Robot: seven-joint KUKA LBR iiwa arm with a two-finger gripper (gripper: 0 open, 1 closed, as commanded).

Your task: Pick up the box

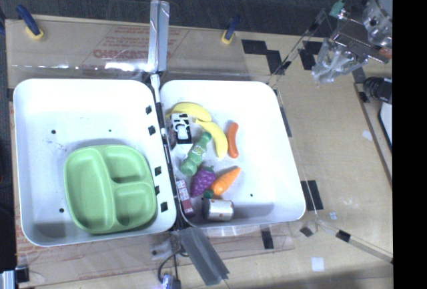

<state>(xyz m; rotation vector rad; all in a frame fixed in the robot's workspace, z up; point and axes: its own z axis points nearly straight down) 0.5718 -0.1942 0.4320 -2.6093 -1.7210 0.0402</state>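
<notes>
Box [181, 129] in right bin [267, 121] w/ banana [195, 113], bottle [195, 155].

The gripper [331, 66] is blurred; the arm [377, 4] is cut off.

Arm enters at the top right corner of the camera view, mostly cut off by the frame edge. A bit of the orange band shows at the very top right, with the grey wrist section just below it. The wrist angles down and to the left. Gripper [329, 69] sits at the end of it, pale translucent fingers pointing down-left, hanging in the upper right part of the frame. Nothing visible between the fingers. Finger gap is too small and blurred to read. Thin cables or rods run diagonally from the wrist area down-left past the gripper. Rest of the arm out of frame.
</notes>
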